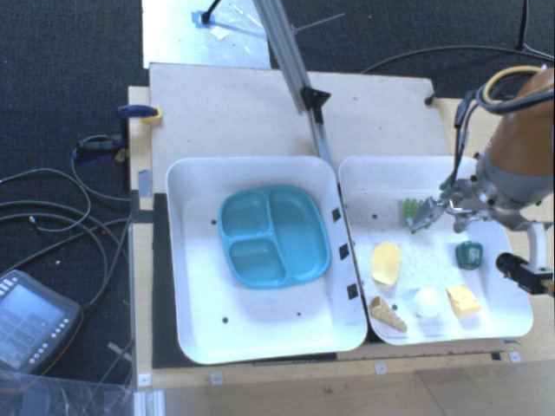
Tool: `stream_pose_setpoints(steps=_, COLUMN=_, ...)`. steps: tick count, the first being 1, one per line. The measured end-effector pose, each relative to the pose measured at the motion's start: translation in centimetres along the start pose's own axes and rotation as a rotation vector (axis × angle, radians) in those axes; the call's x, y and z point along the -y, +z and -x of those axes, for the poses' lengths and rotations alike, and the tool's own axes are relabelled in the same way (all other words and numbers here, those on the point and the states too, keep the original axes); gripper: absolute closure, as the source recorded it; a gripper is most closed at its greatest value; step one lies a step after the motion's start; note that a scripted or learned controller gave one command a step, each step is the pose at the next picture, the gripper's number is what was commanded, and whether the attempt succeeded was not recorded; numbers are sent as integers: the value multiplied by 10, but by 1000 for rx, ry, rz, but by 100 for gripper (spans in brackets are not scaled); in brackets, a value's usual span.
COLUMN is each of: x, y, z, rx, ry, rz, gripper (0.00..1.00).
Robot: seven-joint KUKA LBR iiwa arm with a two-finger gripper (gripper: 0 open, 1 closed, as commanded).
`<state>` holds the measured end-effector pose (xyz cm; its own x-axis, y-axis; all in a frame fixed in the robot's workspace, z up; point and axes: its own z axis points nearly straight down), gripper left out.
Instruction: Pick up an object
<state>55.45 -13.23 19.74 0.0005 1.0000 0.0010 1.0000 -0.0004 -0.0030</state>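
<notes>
The right bin (373, 180) holds several small objects. A green ridged piece (411, 207) lies near its upper middle, and my gripper (425, 217) hangs right beside it on its right, touching or just above it. Below sit a yellow oval piece (387, 263), a tan cone-shaped piece (388, 314), a white ball (426, 302) and a yellow block (463, 301). A small teal object (469, 254) rests at the right, under the arm's wrist.
The left bin (195, 302) holds a blue divided plate (274, 236). A grey slanted pole (286, 46) crosses the board behind the bins. Cables and a pendant (30, 319) lie on the floor at left.
</notes>
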Motion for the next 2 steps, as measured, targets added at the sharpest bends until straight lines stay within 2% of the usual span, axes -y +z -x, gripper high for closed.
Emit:
stream_pose_setpoints(steps=1, x=10, y=55, z=-4, rx=-1, ry=0, rz=-2, gripper=0)
stream_pose_setpoints(steps=2, x=8, y=41, z=-3, rx=1, ry=0, rz=6, gripper=100)
